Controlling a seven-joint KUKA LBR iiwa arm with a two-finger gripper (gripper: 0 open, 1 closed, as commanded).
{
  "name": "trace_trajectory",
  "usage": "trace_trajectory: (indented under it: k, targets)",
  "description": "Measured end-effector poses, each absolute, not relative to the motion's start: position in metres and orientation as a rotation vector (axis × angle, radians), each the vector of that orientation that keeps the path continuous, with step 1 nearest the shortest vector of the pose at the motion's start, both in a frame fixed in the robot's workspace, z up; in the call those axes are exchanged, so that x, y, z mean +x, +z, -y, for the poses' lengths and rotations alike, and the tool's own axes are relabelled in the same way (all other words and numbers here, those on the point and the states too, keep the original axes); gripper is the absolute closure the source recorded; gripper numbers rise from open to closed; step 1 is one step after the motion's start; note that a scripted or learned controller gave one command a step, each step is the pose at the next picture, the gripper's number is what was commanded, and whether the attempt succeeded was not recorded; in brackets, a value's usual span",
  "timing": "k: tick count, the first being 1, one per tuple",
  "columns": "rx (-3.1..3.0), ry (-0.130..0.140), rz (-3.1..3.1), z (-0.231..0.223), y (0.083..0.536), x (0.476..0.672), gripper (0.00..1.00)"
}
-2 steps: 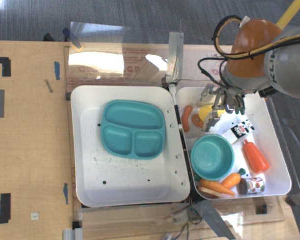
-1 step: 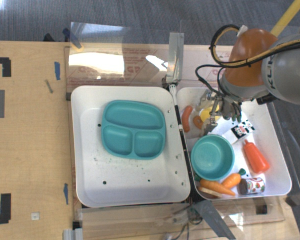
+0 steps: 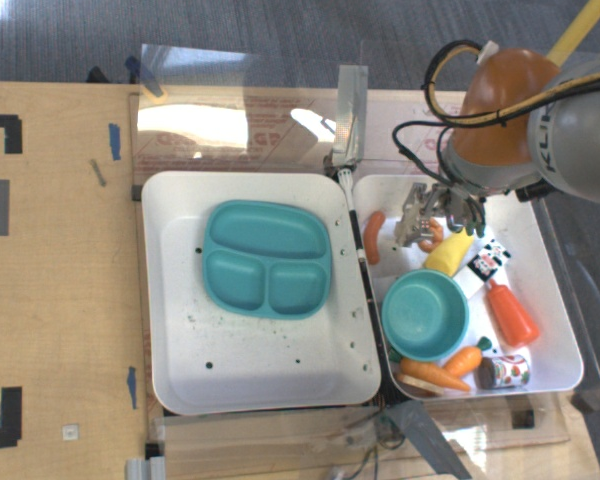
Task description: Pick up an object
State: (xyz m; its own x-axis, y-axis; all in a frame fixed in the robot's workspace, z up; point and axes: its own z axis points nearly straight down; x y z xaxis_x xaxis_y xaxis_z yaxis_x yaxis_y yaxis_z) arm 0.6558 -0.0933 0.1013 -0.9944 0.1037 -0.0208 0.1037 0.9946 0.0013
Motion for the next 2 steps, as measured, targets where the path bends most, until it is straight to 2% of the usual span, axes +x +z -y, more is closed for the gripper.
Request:
trace_trajectory:
  k: [1, 2]
  targets:
    - [-0.387, -0.004, -3.107, 0.1114, 0.1707, 0.6346, 1.0]
    - [-0.389, -0.001, -3.111, 0.1107, 0.1684, 0.6336, 0.0]
